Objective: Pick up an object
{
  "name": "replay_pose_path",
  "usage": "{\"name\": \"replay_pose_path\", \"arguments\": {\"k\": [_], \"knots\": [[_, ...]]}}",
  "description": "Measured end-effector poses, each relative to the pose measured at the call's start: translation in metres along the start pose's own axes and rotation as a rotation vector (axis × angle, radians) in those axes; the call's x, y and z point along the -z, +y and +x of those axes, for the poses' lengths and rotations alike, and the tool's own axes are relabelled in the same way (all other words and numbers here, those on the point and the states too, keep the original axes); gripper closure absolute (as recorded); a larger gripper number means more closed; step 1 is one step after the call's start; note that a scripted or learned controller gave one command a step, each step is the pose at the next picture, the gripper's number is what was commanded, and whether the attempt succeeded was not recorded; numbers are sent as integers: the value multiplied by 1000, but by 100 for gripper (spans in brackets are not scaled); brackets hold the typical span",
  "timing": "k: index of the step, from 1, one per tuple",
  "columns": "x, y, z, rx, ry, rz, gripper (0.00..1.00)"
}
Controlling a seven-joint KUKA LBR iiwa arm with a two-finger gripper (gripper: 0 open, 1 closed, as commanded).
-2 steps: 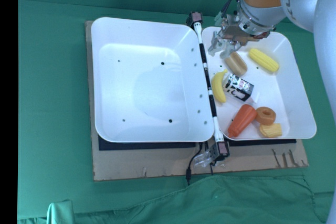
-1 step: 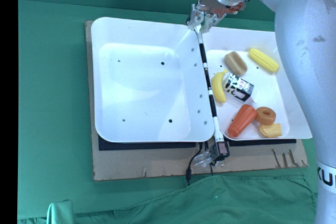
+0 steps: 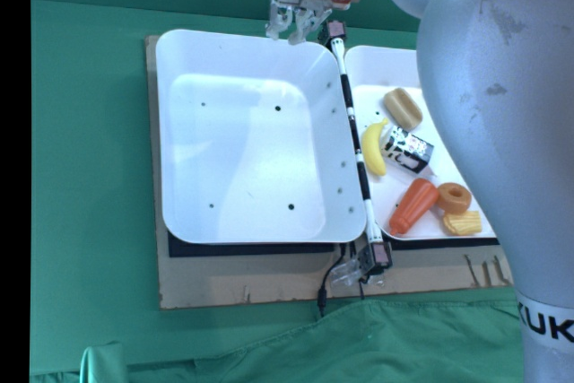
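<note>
The gripper point(image 3: 291, 24) hangs above the far rim of the left white plastic bin point(image 3: 179, 58), fingers slightly apart and holding nothing. The yellow plastic banana point(image 3: 373, 150), a likely target, lies among toys in the right white bin point(image 3: 359, 58).

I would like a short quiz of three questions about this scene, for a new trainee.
1. True or false: the banana lies in the right bin.
2. Which object touches the orange ring? A. the carrot B. the bread roll C. the banana
3. Fill in: the gripper hangs above the far rim of the ___ bin.

Key: 1 true; 2 A; 3 left.
</note>
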State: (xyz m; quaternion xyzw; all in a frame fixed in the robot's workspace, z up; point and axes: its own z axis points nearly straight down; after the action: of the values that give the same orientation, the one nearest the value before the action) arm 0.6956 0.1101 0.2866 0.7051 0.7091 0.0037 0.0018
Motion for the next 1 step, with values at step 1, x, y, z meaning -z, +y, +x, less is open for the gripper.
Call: {"name": "replay_pose_path", "arguments": {"k": [1], "knots": [[26,-4,55,-2,0,0,100]]}}
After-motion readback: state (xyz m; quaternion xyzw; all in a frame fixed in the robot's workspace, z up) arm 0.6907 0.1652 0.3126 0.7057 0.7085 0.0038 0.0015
